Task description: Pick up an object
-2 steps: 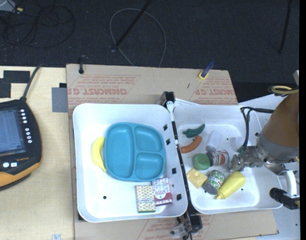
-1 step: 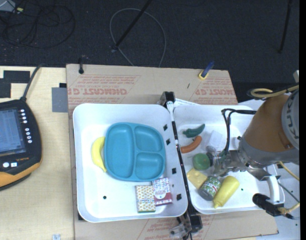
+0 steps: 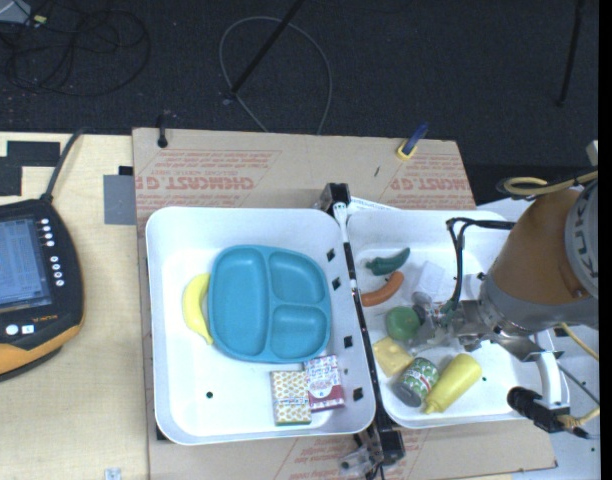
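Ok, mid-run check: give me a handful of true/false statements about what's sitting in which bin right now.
1. The blue divided plate lies in the left bin. True.
2. The yellow bottle lies in the left bin. False: it is in the right bin, beside the can.
3. Two small cartons sit below the plate. True.
4. The green pepper is on the plate. False: it is in the right bin, above the sausage.
5. The gripper is over the right bin. True.

Dark carpet (image 3: 406,58) with loose cables (image 3: 76,28) lies behind the pale bench (image 3: 96,388).
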`<state>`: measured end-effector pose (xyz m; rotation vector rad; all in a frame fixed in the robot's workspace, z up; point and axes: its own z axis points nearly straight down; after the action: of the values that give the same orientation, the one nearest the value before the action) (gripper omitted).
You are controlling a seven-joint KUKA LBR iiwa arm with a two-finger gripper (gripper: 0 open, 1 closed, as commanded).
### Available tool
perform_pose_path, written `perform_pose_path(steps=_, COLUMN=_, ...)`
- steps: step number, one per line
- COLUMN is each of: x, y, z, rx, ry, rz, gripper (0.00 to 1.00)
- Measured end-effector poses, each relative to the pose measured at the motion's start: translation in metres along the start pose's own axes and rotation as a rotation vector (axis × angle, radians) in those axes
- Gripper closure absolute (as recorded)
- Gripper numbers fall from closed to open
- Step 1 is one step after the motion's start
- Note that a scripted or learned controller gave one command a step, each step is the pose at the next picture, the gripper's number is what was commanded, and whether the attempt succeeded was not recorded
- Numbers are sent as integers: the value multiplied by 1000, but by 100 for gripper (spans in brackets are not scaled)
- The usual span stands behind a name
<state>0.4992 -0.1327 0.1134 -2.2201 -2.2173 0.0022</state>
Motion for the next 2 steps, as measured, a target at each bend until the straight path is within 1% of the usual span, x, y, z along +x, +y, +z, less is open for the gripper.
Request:
perform_pose_path(steps=1, x=5, y=-22, z=24, rx=-11, ry=-6, rz=3, gripper=0)
perform_pose_path(steps=2, x=48, y=35, z=25, rx=-7, ry=-7, rz=0, gripper=0)
